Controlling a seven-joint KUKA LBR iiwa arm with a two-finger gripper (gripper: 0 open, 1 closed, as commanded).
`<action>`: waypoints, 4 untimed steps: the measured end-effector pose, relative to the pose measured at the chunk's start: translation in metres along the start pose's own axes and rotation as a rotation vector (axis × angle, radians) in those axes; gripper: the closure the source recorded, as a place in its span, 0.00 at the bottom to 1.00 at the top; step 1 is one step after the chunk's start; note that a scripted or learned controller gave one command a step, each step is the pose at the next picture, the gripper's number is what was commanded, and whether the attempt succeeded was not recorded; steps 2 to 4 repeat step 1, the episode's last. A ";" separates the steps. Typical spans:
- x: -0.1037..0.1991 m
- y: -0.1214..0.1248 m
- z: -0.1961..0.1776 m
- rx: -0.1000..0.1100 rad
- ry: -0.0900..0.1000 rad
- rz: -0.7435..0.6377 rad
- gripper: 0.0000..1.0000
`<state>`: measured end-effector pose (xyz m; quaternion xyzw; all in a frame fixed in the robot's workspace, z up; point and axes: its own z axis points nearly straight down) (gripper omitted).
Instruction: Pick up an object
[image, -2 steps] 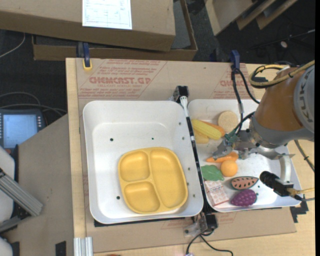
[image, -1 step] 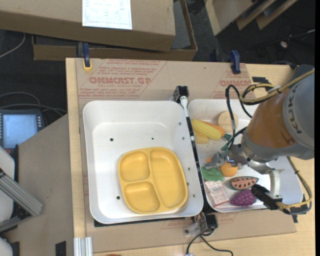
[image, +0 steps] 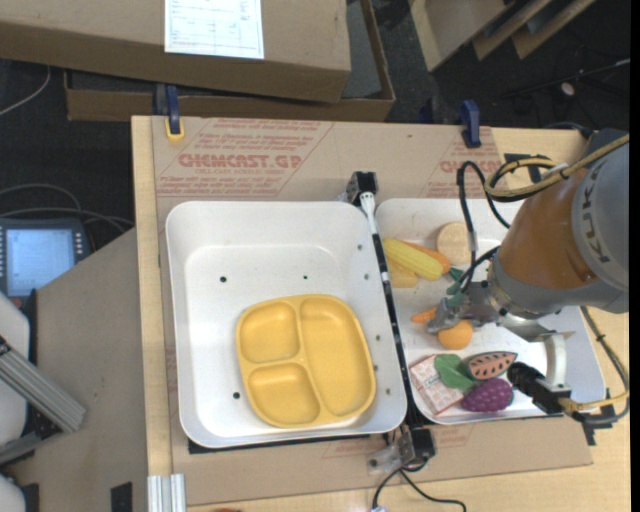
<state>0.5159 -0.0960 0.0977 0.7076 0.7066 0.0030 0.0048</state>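
A yellow tray (image: 302, 359) with three parts sits in the left bin (image: 200, 240). In the right bin (image: 590, 375), the claw (image: 452, 312) is down by a small orange fruit (image: 454, 336), touching it. Whether the claw is apart or together is hard to tell.

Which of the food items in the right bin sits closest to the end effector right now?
The small orange fruit, directly under the end effector. The corn cob, purple grapes and watermelon slice all lie farther off.
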 end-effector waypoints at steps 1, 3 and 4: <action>0.083 0.036 -0.116 -0.002 0.004 -0.012 1.00; 0.083 0.036 -0.116 -0.002 0.004 -0.012 1.00; 0.083 0.036 -0.116 -0.002 0.004 -0.012 1.00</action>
